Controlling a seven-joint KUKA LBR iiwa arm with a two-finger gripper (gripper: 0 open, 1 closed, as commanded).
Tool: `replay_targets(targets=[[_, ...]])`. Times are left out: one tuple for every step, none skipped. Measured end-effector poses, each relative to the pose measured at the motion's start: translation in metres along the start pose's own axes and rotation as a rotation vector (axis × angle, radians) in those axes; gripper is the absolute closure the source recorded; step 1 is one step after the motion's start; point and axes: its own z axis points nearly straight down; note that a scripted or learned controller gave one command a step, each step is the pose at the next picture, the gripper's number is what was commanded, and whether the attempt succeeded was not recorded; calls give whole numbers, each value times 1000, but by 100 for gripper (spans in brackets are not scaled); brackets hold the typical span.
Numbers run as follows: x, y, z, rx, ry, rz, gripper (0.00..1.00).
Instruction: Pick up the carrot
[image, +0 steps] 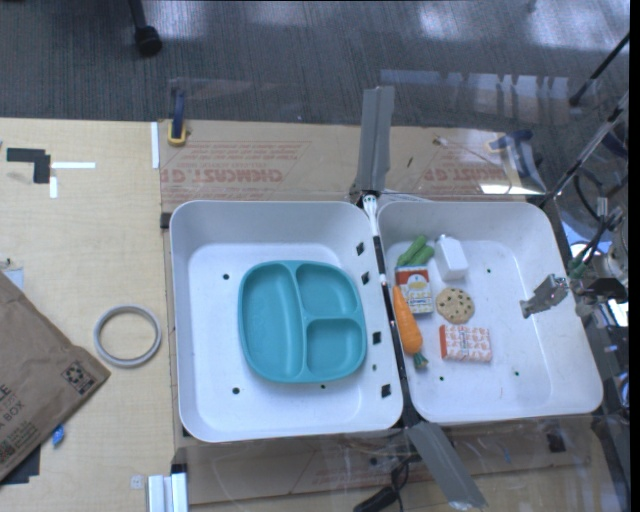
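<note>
Carrot (406, 322): lies in the right bin (520, 395), hard against its left wall, orange body running top to bottom with its green end toward the near edge, just beside the dividing rim between the two bins.
Claw (546, 296): a small metallic tip over the right side of the right bin, well apart from the carrot; whether it is released or clenched cannot be told at this size, and nothing can be seen in its grip.
Arm: reaches in from the right edge, only its dark and grey end parts visible past the bin's right wall.
Right bin, other contents: a green vegetable (416, 251) near the far left corner; a white block (451, 256) just right of it; a small red and white carton (414, 288) below the vegetable, close beside the carrot's upper end; a round cookie (455, 304) right of the carton; a red and white packet (466, 344) lying flat below the cookie.
Left bin (200, 320): holds a teal divided plate (302, 321) with three compartments, sitting near the middle.
Bench (70, 250): pale wood to the left of the bins, bearing a roll of tape (127, 334) and, at the left edge, part of a brown cardboard box (40, 375).
Behind the bins: a flattened cardboard sheet (260, 165) with red lettering.
</note>
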Motion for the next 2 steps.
replay_targets(targets=[[97,20,-88,-2,-2,-158,0],[159,-21,-142,-2,-2,-223,0]])
